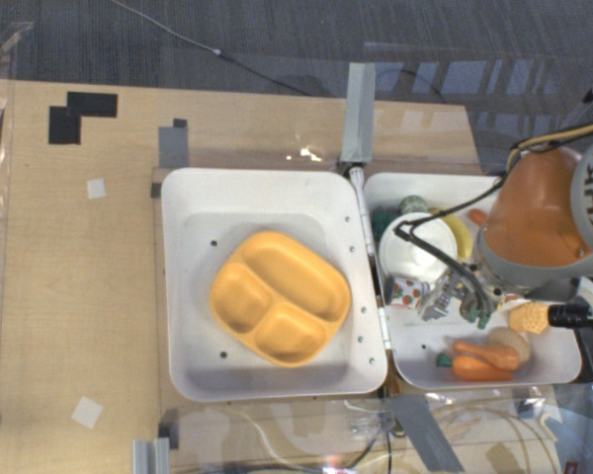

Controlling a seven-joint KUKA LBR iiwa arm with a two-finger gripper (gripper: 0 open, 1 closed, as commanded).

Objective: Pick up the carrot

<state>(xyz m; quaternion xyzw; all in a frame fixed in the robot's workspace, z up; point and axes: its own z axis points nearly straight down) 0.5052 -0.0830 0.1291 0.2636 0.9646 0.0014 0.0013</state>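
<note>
The table is the biggest thing before me, a pale wooden top with black tape marks at its far left and small pale squares of tape scattered on it; on it sit two shallow white bins side by side, the left bin and the right bin, their inner walls touching along a metal strip; my arm comes in from the right, its orange band above the far half of the right bin, with a black cable looping from it over the bin; in the left bin lies a yellow divided plate, three compartments, turned at an angle, near the middle of the bin floor and apart from every wall; in the right bin, at its left and far side, rests a white bowl-like dish with small coloured marks on its near edge, a green thing at its far rim and a yellow thing just right of it, both partly hidden by my cable and arm; my gripper hangs over the middle of the right bin, just near of the dish; I cannot tell how it is set, and I see nothing in it; the carrot lies in the near part of the right bin, lengthwise left to right, its green end to the left, near of my gripper and apart from it; a beige rounded piece touches its right end, and a small yellow cracker-like piece sits just beyond that.
</note>
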